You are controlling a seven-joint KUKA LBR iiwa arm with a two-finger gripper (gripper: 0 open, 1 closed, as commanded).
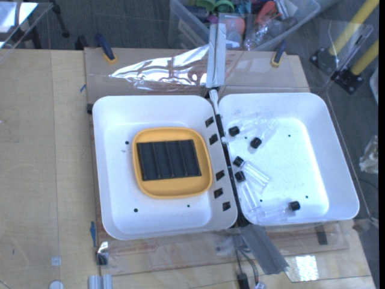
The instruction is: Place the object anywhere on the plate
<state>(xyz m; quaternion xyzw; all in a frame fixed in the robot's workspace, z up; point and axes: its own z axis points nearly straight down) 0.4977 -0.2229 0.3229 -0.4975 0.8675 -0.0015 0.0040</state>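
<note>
Wooden surface (42,161) under everything, running off-frame left of and below the plate. Two white bins side by side: left bin (114,110) around the plate, right bin (325,179) just to the plate's right, past a divider.

Clear storage tub (186,11) up behind the plate and to its right, cut off by the top edge; jumble of coloured bits inside, too cluttered to ID. Crinkled shiny sheet (162,71) directly behind the plate, beyond the bin rim; foil or plastic, can't tell.

Yellow plate (172,189) lying flat approx. mid left bin, rounded-rectangle shape, w/ a dark ribbed panel (168,160) covering its centre.

Task objects: clear tubes (258,176) w/ black caps (255,142), all right of the plate in the other bin, well apart from it. Bodies nearly see-through against the white, so outlines and exact count hard to make out; five caps readable, incl. one farthest from the plate, toward the front (294,206). Which tube is the target: can't tell.

Small black clips (213,138) lined along the divider, just beside the plate's right edge.

Gripper state: can't tell from this view.
</note>
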